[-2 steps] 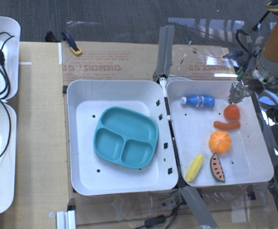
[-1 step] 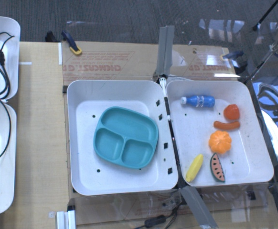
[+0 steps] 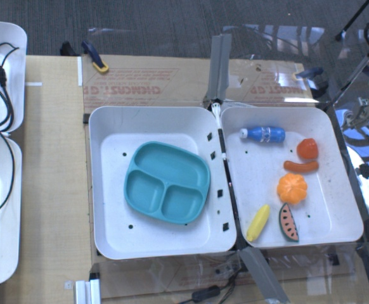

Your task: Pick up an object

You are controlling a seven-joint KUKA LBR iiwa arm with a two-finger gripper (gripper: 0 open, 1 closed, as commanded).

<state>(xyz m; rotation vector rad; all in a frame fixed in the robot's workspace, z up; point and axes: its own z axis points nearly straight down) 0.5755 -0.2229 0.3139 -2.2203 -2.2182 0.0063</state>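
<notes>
Camera view, right bin [image 3: 340, 189]: holds the pickable toys, from a blue bottle [image 3: 262, 133] at the far side to a yellow corn cob [image 3: 258, 223] at the near side.
Left bin [image 3: 97, 182]: a teal divided plate [image 3: 167, 182], smooth moulded plastic.
Pincer state: cannot tell.
Shapes: round dimpled orange [image 3: 291, 188], glossy red tomato [image 3: 307, 148], thin curved sausage [image 3: 301, 166], flat watermelon slice [image 3: 288, 222].
Risk: rounded toys may roll or squirt free; the flat slice probably offers little to grip.

Grey metal parts [image 3: 362, 114] at the right edge (arm or rig: cannot tell).
</notes>
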